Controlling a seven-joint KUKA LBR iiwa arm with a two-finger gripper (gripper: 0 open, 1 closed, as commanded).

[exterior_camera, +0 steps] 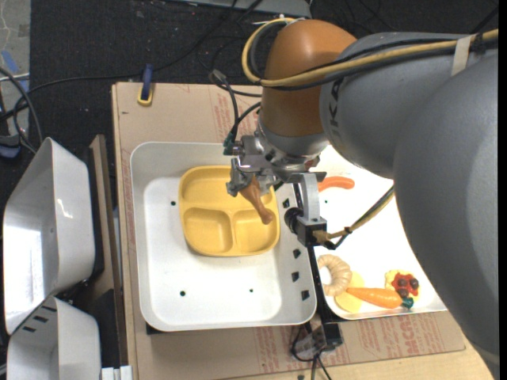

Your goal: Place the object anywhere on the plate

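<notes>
Although the wrist hides much of the gripper, a slim brown piece, shaped like a toy sausage or stick, hangs slanting from between its fingers, so the jaws look closed on its upper end. It hangs over the right side of the yellow plate, which lies in the left bin, with its lower tip near the divider ridge; whether it touches the plate cannot be told. The piece looks light, stiff and smooth, probably moulded plastic, so it may pivot or slip in a pinch at one end; a hold nearer its middle would be steadier. In the right bin lie an orange piece, a pale ring-shaped piece, a carrot and a small red and yellow piece.
</notes>
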